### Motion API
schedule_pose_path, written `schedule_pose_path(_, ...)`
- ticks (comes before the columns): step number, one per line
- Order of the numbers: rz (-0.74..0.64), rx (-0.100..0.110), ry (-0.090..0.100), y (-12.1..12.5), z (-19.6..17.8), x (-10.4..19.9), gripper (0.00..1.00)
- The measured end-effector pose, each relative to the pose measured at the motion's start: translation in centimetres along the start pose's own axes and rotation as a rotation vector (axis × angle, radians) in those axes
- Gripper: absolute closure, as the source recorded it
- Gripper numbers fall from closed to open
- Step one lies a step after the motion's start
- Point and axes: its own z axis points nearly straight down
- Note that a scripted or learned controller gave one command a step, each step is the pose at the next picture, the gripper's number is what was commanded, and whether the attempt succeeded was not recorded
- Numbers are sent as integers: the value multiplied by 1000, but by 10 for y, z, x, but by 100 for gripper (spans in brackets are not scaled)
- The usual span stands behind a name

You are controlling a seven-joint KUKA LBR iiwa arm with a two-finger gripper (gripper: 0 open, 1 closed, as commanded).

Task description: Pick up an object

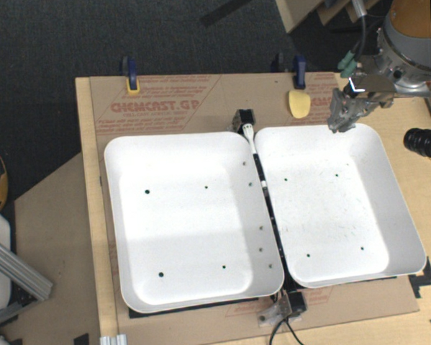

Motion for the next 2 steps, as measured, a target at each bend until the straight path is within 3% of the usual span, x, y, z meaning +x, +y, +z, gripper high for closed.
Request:
schedule_pose_path(1,10,2,-4,62,129,61,100)
schedule_pose_path(2,19,-14,-7,60,110,41,100)
